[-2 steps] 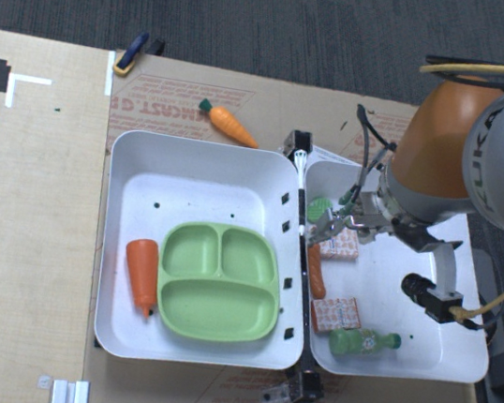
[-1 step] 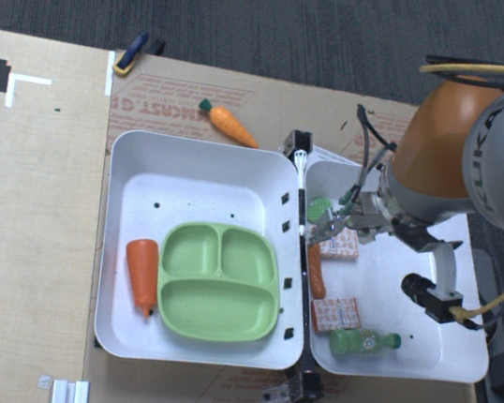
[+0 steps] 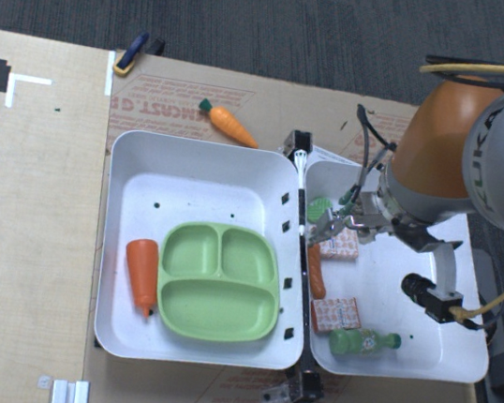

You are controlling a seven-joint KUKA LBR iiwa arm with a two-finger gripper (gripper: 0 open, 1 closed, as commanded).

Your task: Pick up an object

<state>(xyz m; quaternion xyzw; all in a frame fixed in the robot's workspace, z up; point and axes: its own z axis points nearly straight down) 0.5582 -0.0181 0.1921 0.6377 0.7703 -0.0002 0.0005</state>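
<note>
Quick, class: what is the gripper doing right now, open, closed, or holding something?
Gripper: cannot be told; it sits low in the right bin.

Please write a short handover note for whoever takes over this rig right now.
Gripper: low in the right bin, near its left wall; finger state cannot be told.
Right bin: patterned box, sausage, second patterned box, green bottle.
Left bin: green divided plate, orange carrot-like toy.
Toy carrot lies outside, behind the bins.
Done: no visible grasp. Left: grasp and lift an object.
</note>
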